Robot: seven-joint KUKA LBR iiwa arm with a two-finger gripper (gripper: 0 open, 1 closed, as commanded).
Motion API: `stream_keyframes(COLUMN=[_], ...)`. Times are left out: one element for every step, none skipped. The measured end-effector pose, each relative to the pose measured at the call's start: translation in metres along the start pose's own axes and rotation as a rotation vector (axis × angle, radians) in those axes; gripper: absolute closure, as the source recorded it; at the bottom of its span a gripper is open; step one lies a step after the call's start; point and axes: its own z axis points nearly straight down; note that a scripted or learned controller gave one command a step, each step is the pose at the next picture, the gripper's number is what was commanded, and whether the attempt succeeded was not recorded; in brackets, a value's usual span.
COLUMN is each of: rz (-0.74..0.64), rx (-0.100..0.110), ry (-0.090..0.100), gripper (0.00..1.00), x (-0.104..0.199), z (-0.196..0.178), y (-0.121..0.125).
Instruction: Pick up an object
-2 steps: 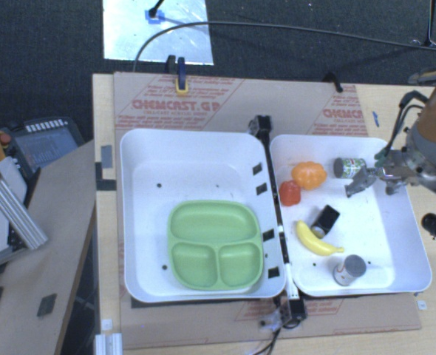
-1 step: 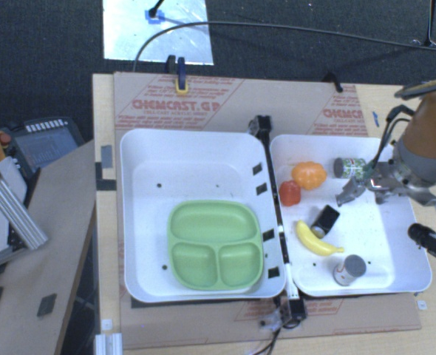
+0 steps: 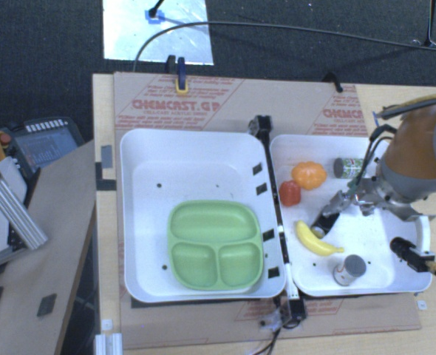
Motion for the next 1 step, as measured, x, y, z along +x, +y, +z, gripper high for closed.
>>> stream_keyframes(rz=[-0.005], rx=[-0.005], ry=[0.007], gripper=[0.0], x=[0.0013], z=[0.0182], y=[0.0061])
